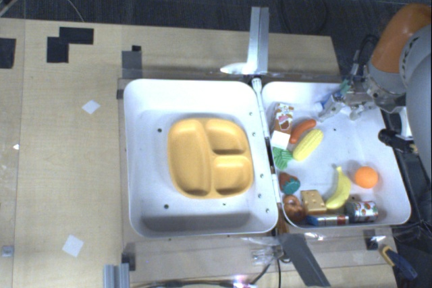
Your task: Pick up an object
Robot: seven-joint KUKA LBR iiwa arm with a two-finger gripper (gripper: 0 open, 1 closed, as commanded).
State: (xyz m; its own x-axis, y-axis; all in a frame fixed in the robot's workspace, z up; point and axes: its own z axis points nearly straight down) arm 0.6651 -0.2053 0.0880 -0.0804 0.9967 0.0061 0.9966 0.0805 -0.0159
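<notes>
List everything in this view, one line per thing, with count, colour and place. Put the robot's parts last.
left bin: one, white, left half of the bench
right bin: one, white, beside the left bin
divided tray: one, yellow, middle of the left bin
toy corn: one, yellow, upper middle of the right bin
toy banana: one, yellow, lower right bin
toy orange: one, orange, right of the banana
can: one, dark, lying at the right bin's bottom edge
small white block: one, white, left of the corn
arm: one, grey with orange band, upper right
tool: one, at the right bin's top edge
</notes>
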